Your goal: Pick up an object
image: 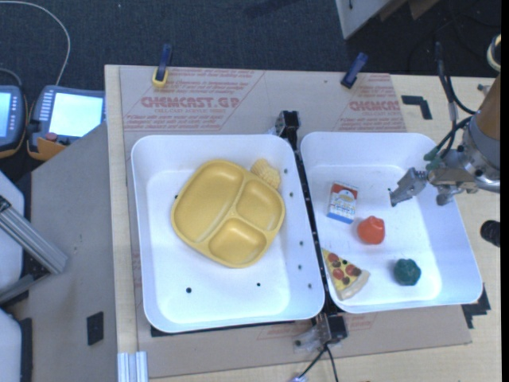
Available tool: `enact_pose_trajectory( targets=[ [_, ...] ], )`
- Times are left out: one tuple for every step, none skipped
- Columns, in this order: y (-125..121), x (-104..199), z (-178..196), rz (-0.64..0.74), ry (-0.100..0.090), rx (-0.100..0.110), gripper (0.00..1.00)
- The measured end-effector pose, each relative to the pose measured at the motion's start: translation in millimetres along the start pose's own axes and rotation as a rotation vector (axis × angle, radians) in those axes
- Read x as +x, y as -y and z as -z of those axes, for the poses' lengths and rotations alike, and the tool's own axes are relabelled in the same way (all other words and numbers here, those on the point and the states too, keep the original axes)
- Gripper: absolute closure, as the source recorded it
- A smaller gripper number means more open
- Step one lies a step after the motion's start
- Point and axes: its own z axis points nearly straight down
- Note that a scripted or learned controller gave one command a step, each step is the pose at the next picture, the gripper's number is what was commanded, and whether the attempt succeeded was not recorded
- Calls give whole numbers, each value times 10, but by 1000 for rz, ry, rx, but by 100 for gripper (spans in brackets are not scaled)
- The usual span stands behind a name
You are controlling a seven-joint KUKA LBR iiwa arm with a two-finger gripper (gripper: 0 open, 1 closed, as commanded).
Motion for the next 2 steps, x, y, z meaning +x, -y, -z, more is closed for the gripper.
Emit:
enact_pose_trajectory(
  targets=[
    [-22,2,59,3,2,-12,0],
    [-22,-8,-369,3,0,-5,0]
  ],
)
